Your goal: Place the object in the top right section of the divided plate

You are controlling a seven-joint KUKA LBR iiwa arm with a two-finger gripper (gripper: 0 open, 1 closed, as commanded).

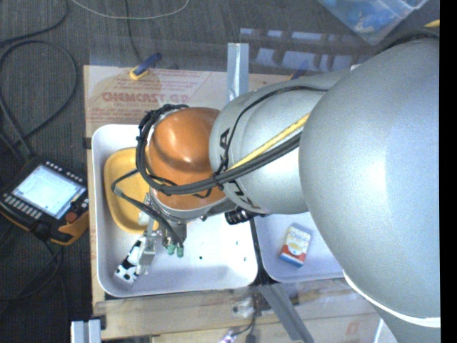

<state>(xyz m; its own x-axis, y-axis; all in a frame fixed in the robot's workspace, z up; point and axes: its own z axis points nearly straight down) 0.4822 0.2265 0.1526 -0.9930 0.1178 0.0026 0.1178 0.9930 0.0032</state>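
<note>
Black-and-white toy [129,266] is lying at the near left corner of the left bin [214,274], just beside the gripper [161,247] and apparently touching it; whether the claw is open or closed, I cannot tell. A small carton [295,244] is resting in the right bin [275,266]. Farther back, the yellow divided plate [121,191] is sitting partly hidden under the orange-banded arm [182,152].

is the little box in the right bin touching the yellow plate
Apart. The camera view shows the small box lying in the right bin, while the yellow plate sits in the left bin, with both bins' rims between them.
</note>
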